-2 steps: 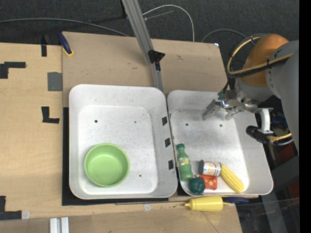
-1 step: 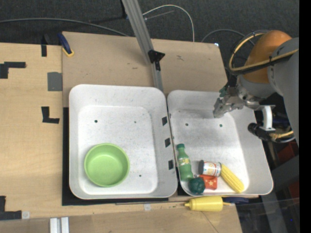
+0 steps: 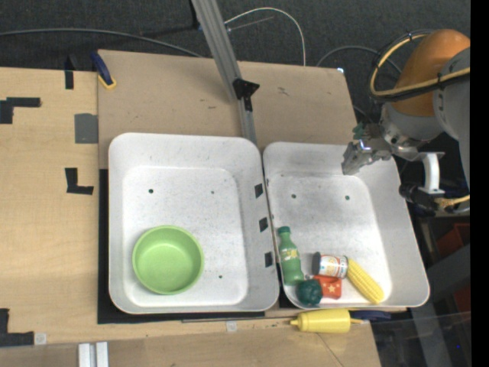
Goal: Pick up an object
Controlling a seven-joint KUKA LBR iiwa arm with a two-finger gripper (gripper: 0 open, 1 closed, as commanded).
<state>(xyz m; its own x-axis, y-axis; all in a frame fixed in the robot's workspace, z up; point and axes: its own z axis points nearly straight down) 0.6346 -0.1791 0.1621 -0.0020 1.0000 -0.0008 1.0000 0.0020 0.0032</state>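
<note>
The claw (image 3: 356, 157), its grip state impossible to tell, hovers at the right bin's (image 3: 382, 205) twelve o'clock rim, while the corn (image 3: 365, 281), long axis running ten-to-four, lies well apart toward six o'clock beside a can (image 3: 332, 265).

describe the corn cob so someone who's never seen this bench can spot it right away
Take the right-hand white bin, the one nearer the arm, and look to its near edge, where a small cluster of toys lies. The corn cob is at the right end of that cluster, next to a small can. It is the only yellow, ridged piece inside the bin; the yellow bottle lies outside, on the bench.
</note>
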